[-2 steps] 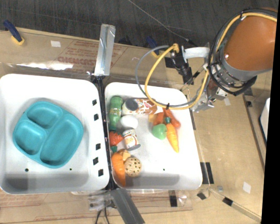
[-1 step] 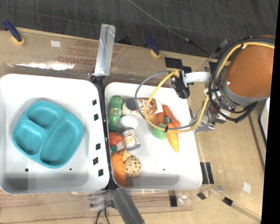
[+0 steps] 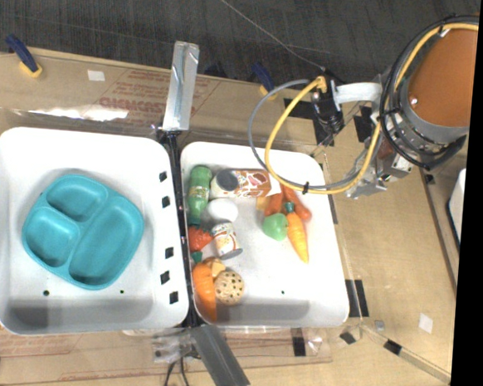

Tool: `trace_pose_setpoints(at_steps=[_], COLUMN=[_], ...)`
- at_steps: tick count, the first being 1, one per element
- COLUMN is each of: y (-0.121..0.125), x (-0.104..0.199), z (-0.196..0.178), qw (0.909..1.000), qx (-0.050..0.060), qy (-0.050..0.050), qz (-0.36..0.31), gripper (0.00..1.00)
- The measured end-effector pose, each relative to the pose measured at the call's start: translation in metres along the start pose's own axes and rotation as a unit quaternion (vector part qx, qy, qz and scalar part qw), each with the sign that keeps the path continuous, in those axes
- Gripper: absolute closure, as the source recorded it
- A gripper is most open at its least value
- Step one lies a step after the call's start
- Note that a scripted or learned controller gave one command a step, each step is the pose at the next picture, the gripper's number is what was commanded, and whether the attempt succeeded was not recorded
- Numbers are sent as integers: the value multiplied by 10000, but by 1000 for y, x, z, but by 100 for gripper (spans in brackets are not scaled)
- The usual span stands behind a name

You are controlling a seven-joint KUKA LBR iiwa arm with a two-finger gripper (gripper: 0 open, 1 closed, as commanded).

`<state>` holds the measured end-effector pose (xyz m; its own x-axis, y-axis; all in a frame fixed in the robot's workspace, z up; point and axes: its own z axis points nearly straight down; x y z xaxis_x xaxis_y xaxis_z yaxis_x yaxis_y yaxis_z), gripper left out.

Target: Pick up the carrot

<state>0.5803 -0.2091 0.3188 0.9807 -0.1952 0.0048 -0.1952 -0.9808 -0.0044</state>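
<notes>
Several toys crowd the right white shallow bin (image 3: pixel 335 270), so watch for a wrong grab: your tapered orange plastic carrot (image 3: pixel 299 236) lies toward three o'clock, touching a green pepper-like toy (image 3: pixel 275 226). Whether the end effector (image 3: pixel 374 175) is open, you cannot tell.

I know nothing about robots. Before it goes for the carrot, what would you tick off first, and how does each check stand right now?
1. Carrot located: ok. The carrot lies in the right bin, near its right wall.
2. Carrot top uncovered: ok, nothing lies over it.
3. Room around it: not ok. A green pepper touches its left side.
4. Arm clear of the bin: ok. The arm is over the bench, beyond the bin's far right corner.
5. Pincer ready: cannot tell.
6. Left bin uninvolved: ok. It holds a teal divided plate.
</notes>
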Motion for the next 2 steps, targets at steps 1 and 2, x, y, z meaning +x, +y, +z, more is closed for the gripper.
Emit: trace_pose_setpoints(at_steps=[1,2], y=[-17,-16], x=[68,76], z=[34,-25], qw=[10000,10000], qx=[24,-1], qy=[-42,-7], qz=[-20,-10], gripper=[100,100])
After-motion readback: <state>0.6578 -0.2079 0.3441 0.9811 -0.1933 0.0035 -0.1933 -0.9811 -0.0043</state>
